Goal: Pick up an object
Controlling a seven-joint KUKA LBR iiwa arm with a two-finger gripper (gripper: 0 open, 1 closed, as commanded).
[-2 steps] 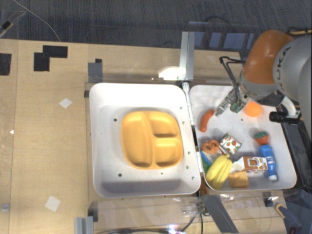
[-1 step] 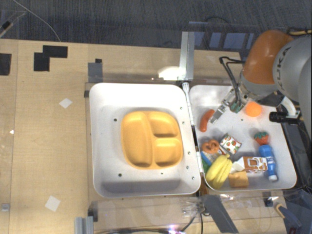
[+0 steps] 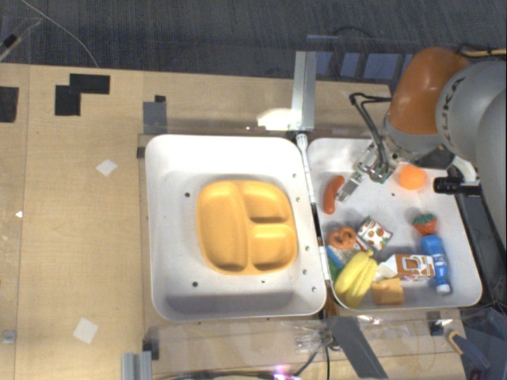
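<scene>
Camera view is showing a pale wooden bench point(image 3: 71, 236) bearing two white bins. My two-finger gripper point(image 3: 348, 187) is hovering, fingers slightly parted, holding nothing, just beside the red sausage-shaped toy point(image 3: 332, 194) in the right bin point(image 3: 463, 279).

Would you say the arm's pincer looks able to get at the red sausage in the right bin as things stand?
Probably yes. The pincer hangs just right of the red sausage, which lies on bare bin floor by the right bin's left wall; nothing lies on it, though that wall is close.
</scene>
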